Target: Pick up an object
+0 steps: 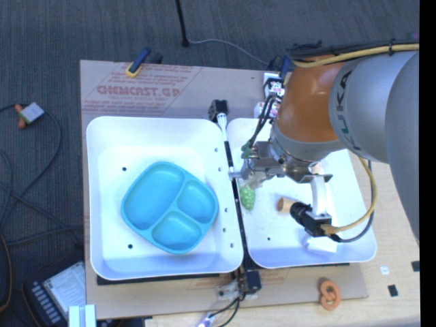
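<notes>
Gripper (253, 176) is seen low over the right bin (354, 254), its opening not discernible. Green object (247, 197) lies just below at six o'clock, against the left wall; open floor spreads toward five.

Claw (251, 177) low in right bin (354, 251), just above green object (247, 197); blue tray (170, 206) in left bin (109, 251).
</notes>
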You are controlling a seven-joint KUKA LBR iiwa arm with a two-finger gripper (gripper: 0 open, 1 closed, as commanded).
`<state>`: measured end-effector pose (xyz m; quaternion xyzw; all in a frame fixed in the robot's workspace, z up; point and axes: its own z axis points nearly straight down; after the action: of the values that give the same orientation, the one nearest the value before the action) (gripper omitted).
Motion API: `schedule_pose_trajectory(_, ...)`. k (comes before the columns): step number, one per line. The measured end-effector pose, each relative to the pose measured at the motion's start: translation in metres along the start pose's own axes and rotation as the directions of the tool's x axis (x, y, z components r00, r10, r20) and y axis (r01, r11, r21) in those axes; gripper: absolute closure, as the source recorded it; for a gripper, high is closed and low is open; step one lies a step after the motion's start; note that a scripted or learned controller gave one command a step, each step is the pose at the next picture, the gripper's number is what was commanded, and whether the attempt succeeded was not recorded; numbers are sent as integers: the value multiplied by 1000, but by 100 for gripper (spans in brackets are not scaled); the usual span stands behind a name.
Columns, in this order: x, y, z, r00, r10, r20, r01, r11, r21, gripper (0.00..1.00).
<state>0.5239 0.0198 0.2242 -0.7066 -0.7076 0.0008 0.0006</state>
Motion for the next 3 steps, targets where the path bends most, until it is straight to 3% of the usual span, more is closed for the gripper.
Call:
schedule_pose_trajectory(1, 32, -41, 0, 1000, 0, 0, 0, 1000, 1, 100)
schedule_pose_trajectory(2, -47, -40, -15, 1000, 3, 1, -3, 1000, -2, 100)
schedule_pose_trajectory(3, -14, -41, 3, 1000, 1, 0, -1, 1000, 1, 100)
